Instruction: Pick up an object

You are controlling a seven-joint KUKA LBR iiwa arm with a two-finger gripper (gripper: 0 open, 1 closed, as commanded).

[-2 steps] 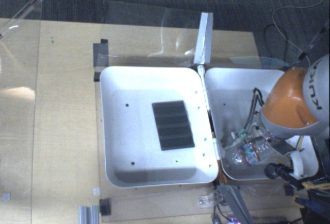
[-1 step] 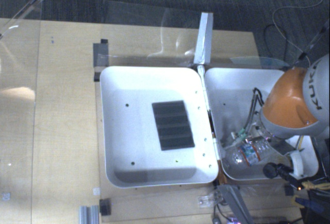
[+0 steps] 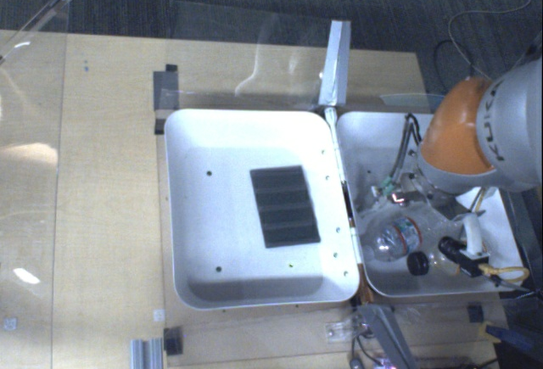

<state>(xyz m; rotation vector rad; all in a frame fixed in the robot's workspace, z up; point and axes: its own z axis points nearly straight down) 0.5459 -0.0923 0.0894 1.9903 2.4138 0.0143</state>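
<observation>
Gripper (image 3: 399, 194) hung low in the right bin (image 3: 369, 147), open or shut impossible to tell, nothing seen held; clear plastic bottle (image 3: 397, 238) lay just beside it toward the near rim, black ribbed block (image 3: 285, 206) well apart leftward.

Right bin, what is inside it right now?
In the right bin, a crumpled clear plastic item and a small black round piece lie near the front. The arm hangs over the bin's right part, so anything under it is covered.
</observation>
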